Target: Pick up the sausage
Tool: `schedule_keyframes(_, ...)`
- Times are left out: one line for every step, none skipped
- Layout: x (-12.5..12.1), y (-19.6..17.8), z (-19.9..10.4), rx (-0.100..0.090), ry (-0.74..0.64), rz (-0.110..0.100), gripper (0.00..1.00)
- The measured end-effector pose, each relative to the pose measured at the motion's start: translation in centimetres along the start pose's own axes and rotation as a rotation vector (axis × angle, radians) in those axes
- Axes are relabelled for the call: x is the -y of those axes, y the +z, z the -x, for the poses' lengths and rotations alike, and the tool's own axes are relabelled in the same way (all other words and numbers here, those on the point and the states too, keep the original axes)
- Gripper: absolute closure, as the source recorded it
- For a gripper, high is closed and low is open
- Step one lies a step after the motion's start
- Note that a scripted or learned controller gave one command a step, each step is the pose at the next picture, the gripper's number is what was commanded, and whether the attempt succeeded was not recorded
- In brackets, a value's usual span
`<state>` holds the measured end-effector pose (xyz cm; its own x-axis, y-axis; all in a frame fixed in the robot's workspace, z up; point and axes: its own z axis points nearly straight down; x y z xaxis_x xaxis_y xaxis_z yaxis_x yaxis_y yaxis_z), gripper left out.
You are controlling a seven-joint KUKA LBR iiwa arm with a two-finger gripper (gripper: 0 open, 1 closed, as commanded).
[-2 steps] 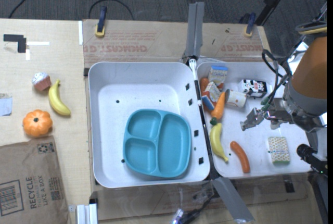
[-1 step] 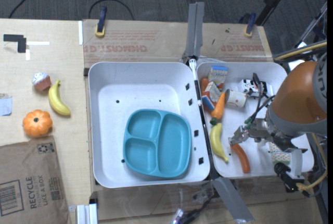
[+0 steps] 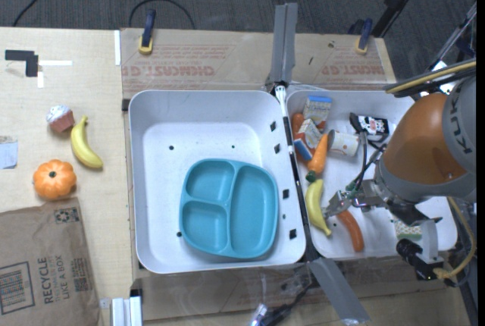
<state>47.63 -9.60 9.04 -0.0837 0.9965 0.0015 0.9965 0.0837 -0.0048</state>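
Observation:
The sausage [image 3: 352, 230], a short reddish-orange link, lies slantwise near the front of the right bin [image 3: 447, 241]. My gripper [image 3: 342, 203] is low in that bin, right at the sausage's upper left end and next to a yellow banana [image 3: 316, 206]. It looks open, and nothing is lifted between its fingers. The grey and orange arm [image 3: 424, 146] covers the right part of the bin.
A carrot [image 3: 319, 154], a white cup [image 3: 345, 144] and small packages [image 3: 307, 131] crowd the back of the right bin. The left bin [image 3: 151, 165] holds a blue divided plate [image 3: 229, 208]. On the bench at left lie a banana [image 3: 85, 144], a small pumpkin [image 3: 54, 180] and a cupcake [image 3: 60, 118].

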Motion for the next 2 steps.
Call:
schedule_keyframes(0.0, -0.8, 0.1, 0.001, 0.004, -0.001, 1.00)
schedule_keyframes(-3.9, -10.0, -6.9, 0.002, 0.026, 0.001, 1.00)
